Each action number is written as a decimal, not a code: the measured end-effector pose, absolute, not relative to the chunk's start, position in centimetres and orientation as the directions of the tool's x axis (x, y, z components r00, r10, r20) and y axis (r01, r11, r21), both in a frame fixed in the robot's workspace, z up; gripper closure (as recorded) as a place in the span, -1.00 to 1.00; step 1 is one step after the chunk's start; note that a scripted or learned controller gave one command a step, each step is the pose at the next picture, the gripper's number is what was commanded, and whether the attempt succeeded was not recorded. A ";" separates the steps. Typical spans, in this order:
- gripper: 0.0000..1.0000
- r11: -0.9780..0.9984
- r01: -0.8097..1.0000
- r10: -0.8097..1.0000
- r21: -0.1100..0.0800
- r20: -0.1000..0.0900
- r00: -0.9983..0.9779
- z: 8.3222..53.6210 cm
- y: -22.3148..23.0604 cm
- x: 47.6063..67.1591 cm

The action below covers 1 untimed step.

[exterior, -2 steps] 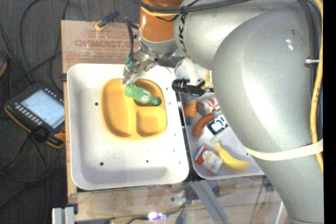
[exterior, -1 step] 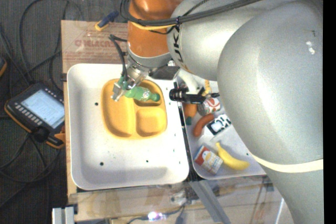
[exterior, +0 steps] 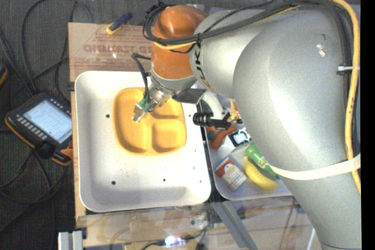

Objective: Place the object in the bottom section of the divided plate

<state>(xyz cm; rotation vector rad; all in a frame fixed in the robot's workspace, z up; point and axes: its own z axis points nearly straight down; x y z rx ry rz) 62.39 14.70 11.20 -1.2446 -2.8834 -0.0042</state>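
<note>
The grey arm [exterior: 275, 79] is reaching in from three o'clock, filling much of the right half of the view, with its orange band [exterior: 174, 44] sitting just above the wrist. The gripper [exterior: 141, 109] is hanging over the left white bin [exterior: 94, 178], its tip lying over the yellow divided plate [exterior: 151, 120] — toward the plate's ten o'clock side, above the larger section. A small greenish thing [exterior: 143, 105] is showing at the gripper's tip, but it is too small and blurred to tell whether it is an object or part of the tool, and whether the gripper is open or closed cannot be told from this angle.

The divided plate is lying flat in the left bin, in the bin's upper middle, well apart from the six o'clock wall. Its two smaller sections are facing six o'clock and are looking bare.

In the right white bin [exterior: 225, 195], partly hidden under the arm, several things are crowding together: a yellow banana [exterior: 259, 175] toward five o'clock, a green item [exterior: 258, 156] just beside it, a small white carton with red print [exterior: 231, 174] at the banana's nine o'clock, and a reddish-orange piece [exterior: 218, 137] farther toward twelve o'clock.

Off the surface at nine o'clock, a handheld pendant with a lit screen [exterior: 42, 120] is resting on the dark floor — cables are trailing around it.
</note>
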 end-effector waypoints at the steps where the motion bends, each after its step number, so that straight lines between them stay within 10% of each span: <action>1: 1.00 0.599 0.800 0.801 0.029 -0.009 -0.599 9.7 15.5 59.7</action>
